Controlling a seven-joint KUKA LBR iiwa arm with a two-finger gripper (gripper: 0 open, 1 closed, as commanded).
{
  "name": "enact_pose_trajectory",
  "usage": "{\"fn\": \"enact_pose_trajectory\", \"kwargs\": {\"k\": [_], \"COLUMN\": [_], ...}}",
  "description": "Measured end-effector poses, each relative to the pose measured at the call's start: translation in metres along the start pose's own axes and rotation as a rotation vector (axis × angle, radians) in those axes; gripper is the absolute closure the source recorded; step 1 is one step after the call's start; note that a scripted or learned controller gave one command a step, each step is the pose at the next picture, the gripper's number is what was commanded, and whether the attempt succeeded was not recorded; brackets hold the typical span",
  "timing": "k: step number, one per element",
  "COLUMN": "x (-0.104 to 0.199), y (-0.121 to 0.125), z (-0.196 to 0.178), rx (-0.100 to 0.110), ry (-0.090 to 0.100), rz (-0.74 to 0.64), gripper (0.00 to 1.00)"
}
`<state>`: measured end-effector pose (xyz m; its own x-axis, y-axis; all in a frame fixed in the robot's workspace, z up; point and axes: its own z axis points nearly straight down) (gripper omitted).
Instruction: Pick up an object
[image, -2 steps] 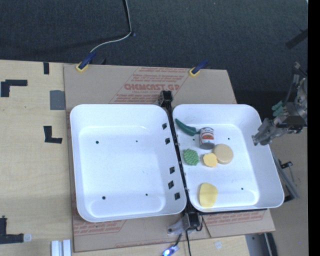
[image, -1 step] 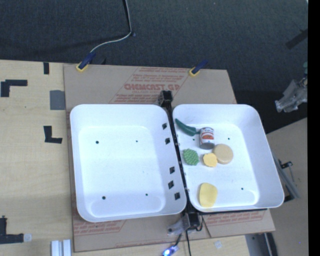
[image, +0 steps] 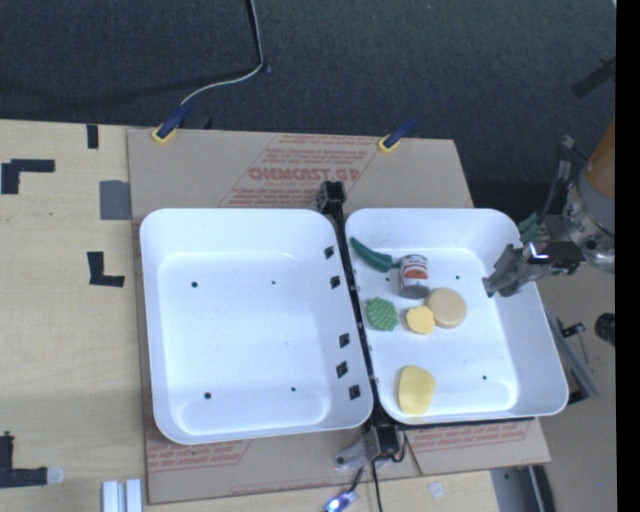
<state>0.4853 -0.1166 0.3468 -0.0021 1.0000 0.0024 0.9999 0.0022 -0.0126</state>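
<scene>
1. Dark carpet (image: 420, 60) is filling the background behind the bench, with a pale cable (image: 240, 70) trailing across it toward a yellow clamp (image: 170, 125).
2. Light wood bench top (image: 60, 330) is showing left of the bins, carrying black tape marks (image: 100, 270) and a grey patch (image: 115, 198).
3. Brown cardboard (image: 300, 170) with red print is lying under both bins, pinned at its far edge by the yellow clamp and a blue clamp (image: 397, 136).
4. Taking the can (image: 414, 272) as landmark: it is lying in the right bin (image: 530, 395), in that bin's far left part, red label showing.
5. Just left of the can and slightly farther back, a green tool (image: 372, 257) is lying at a slant.
6. Just nearer than the can, a tan disc (image: 447, 307) is sitting, touching a small yellow piece (image: 420, 320) on its left.
7. Nearer and left of the can, a green round (image: 381, 314) is resting close to the divider between the bins.
8. Well nearer than the can, a yellow lump (image: 416, 389) is lying alone near the front wall.
9. Far left of the can, the left bin (image: 160, 240) is sitting beside the right one, their rims meeting at a black hinge strip (image: 345, 300).
10. Right of the can, the gripper (image: 503, 275) is hanging over the right bin's right rim, well apart from every object and gripping nothing; whether its pincer is spread or pressed together, I cannot tell.
11. Right of the gripper, the arm (image: 590, 230) is reaching in from the edge.
</scene>
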Motion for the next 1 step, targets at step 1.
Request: {"fn": "enact_pose_trajectory", "kwargs": {"k": [1], "x": [-0.0075], "y": [0.0141], "z": [-0.1323], "rx": [-0.026], "ry": [-0.007], "rz": [0.001], "gripper": [1.0]}}
